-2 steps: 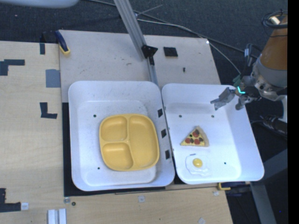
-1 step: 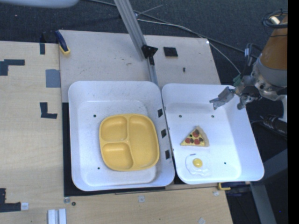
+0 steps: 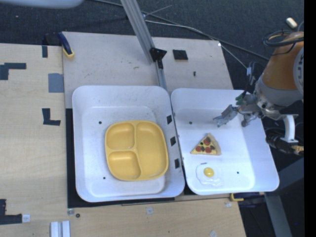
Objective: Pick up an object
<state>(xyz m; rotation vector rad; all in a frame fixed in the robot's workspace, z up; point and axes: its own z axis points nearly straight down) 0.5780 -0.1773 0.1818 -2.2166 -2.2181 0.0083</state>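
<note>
Reaching in from the right: the grey arm (image 3: 282,78), its orange band above the wrist, leaning over the right bin's far edge.
Pincer: the pincer (image 3: 222,119) sits low over the upper middle of the right bin (image 3: 256,174); its two fingers look a little spread at the tips, and nothing is between them.
Pizza slice: a toy pizza slice (image 3: 207,145) lies flat on the right bin's floor, near the pincer but apart from it, on the side closer to me.
Fried egg: a toy fried egg (image 3: 208,174) lies just beside the slice, nearer the bin's front rim.
Left bin: the left bin (image 3: 89,132) carries a yellow divided plate (image 3: 137,150) with three compartments, well apart from the pincer.
Tabletop: pale wood tabletop (image 3: 29,132) with dark tape marks, left of both bins.
</note>
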